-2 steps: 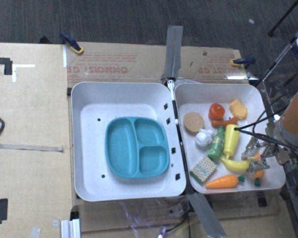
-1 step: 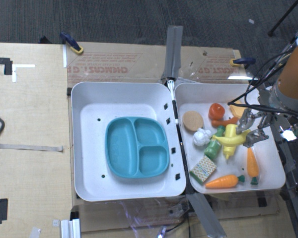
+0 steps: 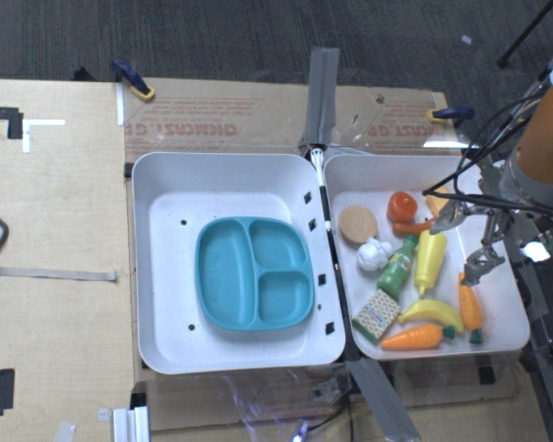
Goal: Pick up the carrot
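Observation:
An orange carrot (image 3: 412, 339) with a green stub lies along the front edge of the right bin (image 3: 503, 343). A second, shorter carrot (image 3: 470, 308) lies upright near that bin's right wall. My gripper (image 3: 464, 242) hangs over the right side of the bin, above the shorter carrot's top end and right of the yellow bottle (image 3: 430, 259). Its two fingers (image 3: 449, 216) stand apart, open, with nothing between them.
The right bin also holds a banana (image 3: 432, 313), a green bottle (image 3: 396, 273), a patterned box (image 3: 378, 315), a white garlic bulb (image 3: 372, 254), a tan disc (image 3: 358, 224) and a tomato (image 3: 402, 205). A teal divided plate (image 3: 255, 273) sits in the left bin (image 3: 157, 247).

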Robot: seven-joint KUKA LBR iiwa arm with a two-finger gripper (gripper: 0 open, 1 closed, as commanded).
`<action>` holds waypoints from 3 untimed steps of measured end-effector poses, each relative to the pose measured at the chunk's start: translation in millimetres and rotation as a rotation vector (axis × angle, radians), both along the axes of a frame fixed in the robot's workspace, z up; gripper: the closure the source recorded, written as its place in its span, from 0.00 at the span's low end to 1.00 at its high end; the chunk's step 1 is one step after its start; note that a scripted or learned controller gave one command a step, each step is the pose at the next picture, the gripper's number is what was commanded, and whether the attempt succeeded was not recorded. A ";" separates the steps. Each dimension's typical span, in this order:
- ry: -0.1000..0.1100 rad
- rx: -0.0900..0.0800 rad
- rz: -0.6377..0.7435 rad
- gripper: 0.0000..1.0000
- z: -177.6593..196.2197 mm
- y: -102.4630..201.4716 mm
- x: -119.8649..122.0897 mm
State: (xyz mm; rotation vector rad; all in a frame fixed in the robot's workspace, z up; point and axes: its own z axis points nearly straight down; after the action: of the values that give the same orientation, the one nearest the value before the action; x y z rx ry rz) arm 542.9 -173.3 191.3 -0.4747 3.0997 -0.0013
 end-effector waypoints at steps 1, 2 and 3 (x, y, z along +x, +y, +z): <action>0.001 0.000 -0.176 0.00 -98.3 -30.7 30.3; 0.001 0.001 -0.288 0.00 -98.1 -48.5 -31.4; -0.006 -0.001 -0.284 1.00 -87.3 -47.6 -28.4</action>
State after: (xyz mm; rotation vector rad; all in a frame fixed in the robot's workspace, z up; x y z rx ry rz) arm 514.4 -220.9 104.1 -0.0312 3.1302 -0.0050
